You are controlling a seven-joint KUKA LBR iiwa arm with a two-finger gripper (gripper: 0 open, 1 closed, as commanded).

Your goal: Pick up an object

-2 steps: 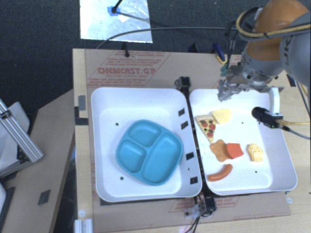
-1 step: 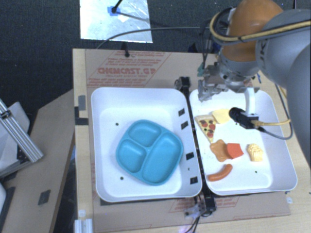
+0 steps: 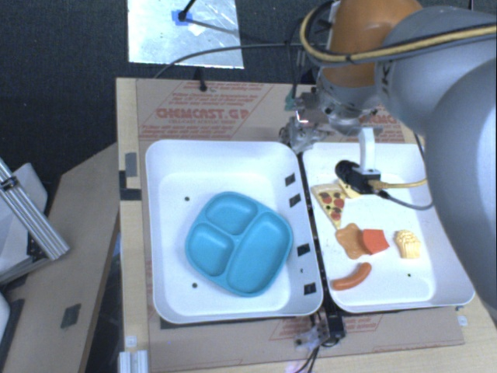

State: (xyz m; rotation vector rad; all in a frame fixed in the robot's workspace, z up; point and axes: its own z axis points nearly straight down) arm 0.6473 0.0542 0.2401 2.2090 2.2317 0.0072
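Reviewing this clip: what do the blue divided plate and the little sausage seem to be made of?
Blue divided plate: probably moulded plastic, going by its even colour, soft sheen and rounded compartment ridges. Sausage: likely a toy of plastic or rubber, with a smooth orange-red surface. It is too small in the picture to tell which.

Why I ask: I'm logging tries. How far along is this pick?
Nothing looks done: the pizza slice, sausage and red block lie on the right bin's floor. In hand: the gripper hangs by the far rim where the bins meet, no item visibly in it. Left: the descent onto an item, the grasp and the lift.
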